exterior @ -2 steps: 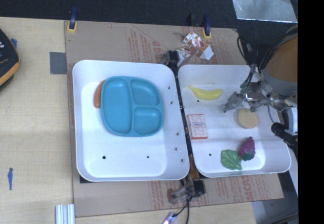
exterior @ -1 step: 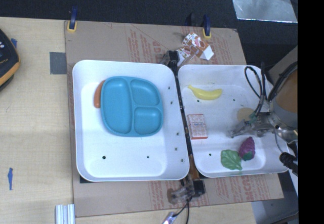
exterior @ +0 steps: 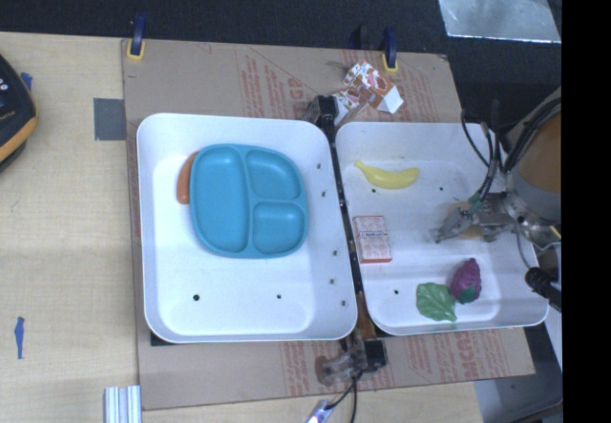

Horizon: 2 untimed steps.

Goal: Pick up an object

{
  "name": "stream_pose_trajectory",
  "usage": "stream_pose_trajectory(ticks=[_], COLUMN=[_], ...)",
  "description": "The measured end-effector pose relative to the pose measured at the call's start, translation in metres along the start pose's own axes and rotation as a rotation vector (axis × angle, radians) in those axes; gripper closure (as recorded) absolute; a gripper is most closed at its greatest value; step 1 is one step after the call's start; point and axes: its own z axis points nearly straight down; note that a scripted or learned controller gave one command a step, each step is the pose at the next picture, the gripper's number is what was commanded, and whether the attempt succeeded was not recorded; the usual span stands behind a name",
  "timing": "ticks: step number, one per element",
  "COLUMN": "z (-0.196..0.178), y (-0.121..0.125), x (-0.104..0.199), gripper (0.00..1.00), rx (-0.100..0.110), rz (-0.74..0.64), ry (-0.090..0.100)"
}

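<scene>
The 2 shallow white plastic bins were set side by side on a brown cardboard sheet point(exterior: 286, 77) laid over the wooden surface point(exterior: 57, 249). In the left bin point(exterior: 239, 311) a blue plastic divided plate point(exterior: 250, 200) was seen, with an orange object point(exterior: 182, 179) tucked partly under its left edge. In the right bin point(exterior: 420, 149) lay a yellow plastic banana point(exterior: 387, 176) near the far wall, a small red-and-white printed card point(exterior: 371, 238) by the left wall, and a green leafy toy point(exterior: 436, 302) touching a purple toy point(exterior: 467, 279) near the front wall. The metal hand point(exterior: 456, 226) was held low over the right bin's right side, apart from every object; nothing was gripped, and whether it was wide or narrow could not be told.
</scene>
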Motion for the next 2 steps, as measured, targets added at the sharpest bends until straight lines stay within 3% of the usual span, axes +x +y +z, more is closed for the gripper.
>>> stream_pose_trajectory(ticks=[1, 2], z=[0.001, -0.009], y=[-0.061, -0.061], x=[0.034, 0.033], gripper=[0.0, 1.0], rx=[0.002, 0.003], rz=[0.001, -0.003], ry=[0.002, 0.001])
